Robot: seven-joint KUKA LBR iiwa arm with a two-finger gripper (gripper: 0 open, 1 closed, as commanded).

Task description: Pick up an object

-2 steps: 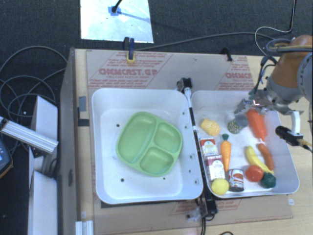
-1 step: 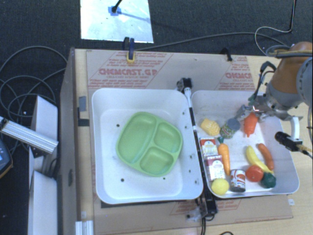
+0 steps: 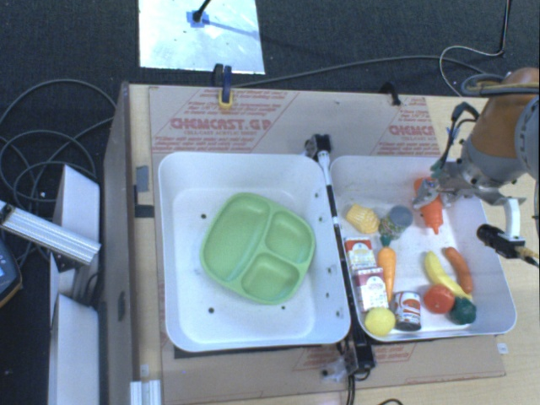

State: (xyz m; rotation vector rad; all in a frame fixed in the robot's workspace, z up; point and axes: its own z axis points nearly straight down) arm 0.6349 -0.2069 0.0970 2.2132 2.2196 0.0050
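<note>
Nearest the lens, a yellow lemon (image 3: 380, 321) and a small can (image 3: 408, 309) are lying at the right bin's (image 3: 503, 310) front edge, with a red tomato (image 3: 438, 299) beside them. Farther back, an orange toy (image 3: 431, 213) is sitting directly under the gripper (image 3: 439, 191); whether it is being pinched, I cannot tell. Across the surface (image 3: 253, 116), a green plate (image 3: 257, 247) is resting in the left bin (image 3: 181, 175).

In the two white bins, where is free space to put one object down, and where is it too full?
Left bin: bare floor rings the green divided plate, widest along its left wall and near edge. Right bin: a bare strip lies along its far wall, above the corn. Its near half is crowded, from the cartons to the tomato.
</note>
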